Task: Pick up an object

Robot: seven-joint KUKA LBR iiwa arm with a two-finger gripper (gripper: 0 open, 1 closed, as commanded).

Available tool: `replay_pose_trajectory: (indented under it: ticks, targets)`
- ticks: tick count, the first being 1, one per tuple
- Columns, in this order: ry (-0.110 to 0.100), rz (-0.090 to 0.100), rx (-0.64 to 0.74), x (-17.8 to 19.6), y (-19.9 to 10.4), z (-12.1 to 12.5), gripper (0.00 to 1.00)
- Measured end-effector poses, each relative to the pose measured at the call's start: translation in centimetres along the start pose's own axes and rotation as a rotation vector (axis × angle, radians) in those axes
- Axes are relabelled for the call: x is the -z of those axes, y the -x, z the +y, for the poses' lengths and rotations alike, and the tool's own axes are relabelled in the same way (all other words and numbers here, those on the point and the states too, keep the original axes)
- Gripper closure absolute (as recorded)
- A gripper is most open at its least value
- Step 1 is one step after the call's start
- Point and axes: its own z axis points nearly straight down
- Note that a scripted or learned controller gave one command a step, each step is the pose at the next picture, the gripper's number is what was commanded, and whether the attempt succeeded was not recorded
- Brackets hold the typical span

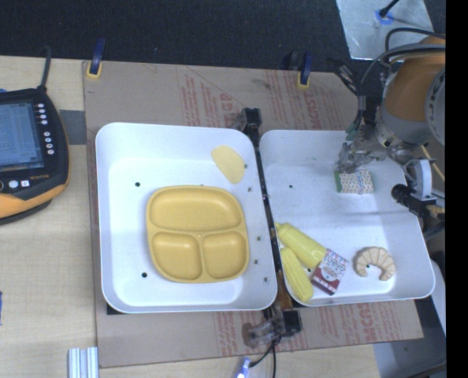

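Observation:
My gripper (352, 162) hangs over the back of the right bin (399, 290), directly above and touching or nearly touching a small green-and-white packet (354, 183). Whether the packet is gripped cannot be made out. Nearer the bin's front lie two yellow corn cobs (301, 243) (296, 275), a small red packet (328, 272) and a croissant (374, 262). In the left bin (116, 211) sit a yellow divided plate (196, 233) and a flat yellow oval piece (228, 164).
A tablet controller (17, 152) with an orange case rests on the bench at the far left. Clamps (252, 120) join the bins at the back, and more hardware (269, 329) sits at the front. Cables and the arm's wrist (411, 93) crowd the back right.

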Motion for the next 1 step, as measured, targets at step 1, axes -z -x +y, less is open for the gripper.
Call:
replay_pose_trajectory:
  ticks: [1]
  targets:
    - [-0.001,0.000,0.000,-0.03,-0.01,-0.02,0.00]
